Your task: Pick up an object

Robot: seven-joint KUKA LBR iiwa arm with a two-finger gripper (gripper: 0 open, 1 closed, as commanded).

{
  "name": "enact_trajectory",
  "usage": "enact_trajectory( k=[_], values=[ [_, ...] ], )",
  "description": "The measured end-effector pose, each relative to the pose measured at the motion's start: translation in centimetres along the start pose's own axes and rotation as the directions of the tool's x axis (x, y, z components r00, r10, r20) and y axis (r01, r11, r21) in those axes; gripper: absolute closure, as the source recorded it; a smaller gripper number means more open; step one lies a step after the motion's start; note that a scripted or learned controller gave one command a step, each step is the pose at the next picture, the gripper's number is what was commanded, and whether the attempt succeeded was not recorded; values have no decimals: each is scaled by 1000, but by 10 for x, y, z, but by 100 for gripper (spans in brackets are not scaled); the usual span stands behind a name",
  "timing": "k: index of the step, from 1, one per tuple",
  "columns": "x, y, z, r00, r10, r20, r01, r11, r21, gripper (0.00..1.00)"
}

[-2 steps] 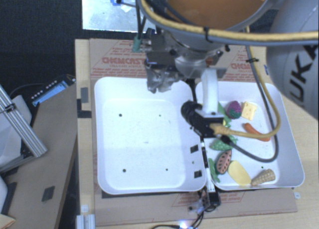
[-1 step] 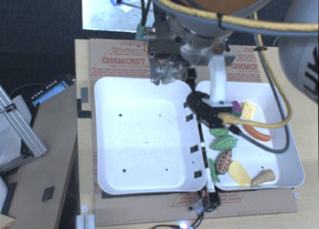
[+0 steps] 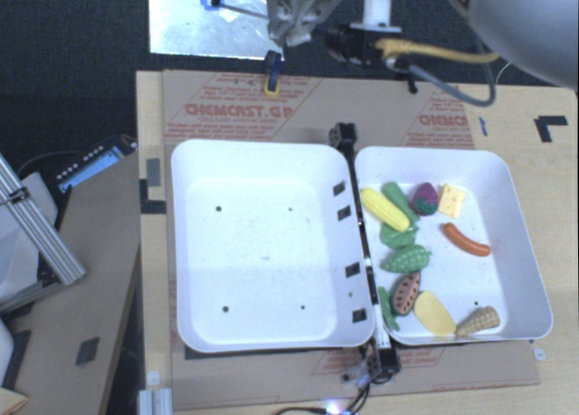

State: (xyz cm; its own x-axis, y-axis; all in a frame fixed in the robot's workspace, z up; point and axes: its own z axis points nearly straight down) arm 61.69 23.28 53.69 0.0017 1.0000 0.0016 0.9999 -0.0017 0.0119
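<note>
Camera view: hand [image 3: 291, 20] at 12 o'clock, beyond both bins, above the surface [image 3: 380, 101]; finger state unclear. Toy food clusters along left edge of right bin [image 3: 516, 214]: corn [image 3: 384, 209], sausage [image 3: 466, 240], cheese [image 3: 451, 200]. Left bin [image 3: 194, 223] offers open room.

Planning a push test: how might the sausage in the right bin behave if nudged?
The sausage looks round and smooth, so it would probably roll or slide on the slick white bin. It lies apart from the other toys, so it likely moves freely. It looks like light plastic.
</note>
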Motion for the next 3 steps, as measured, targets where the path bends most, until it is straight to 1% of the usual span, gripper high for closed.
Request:
enact_trajectory(
  k=[1, 2, 3],
  values=[
    [1, -79, 61, 1000, -7, 3, 7, 1000, 19, 100],
    [1, -123, 25, 1000, -8, -1, 8, 1000, 10, 100],
    [1, -132, 102, 1000, -3, 4, 3, 1000, 18, 100]
  ],
)
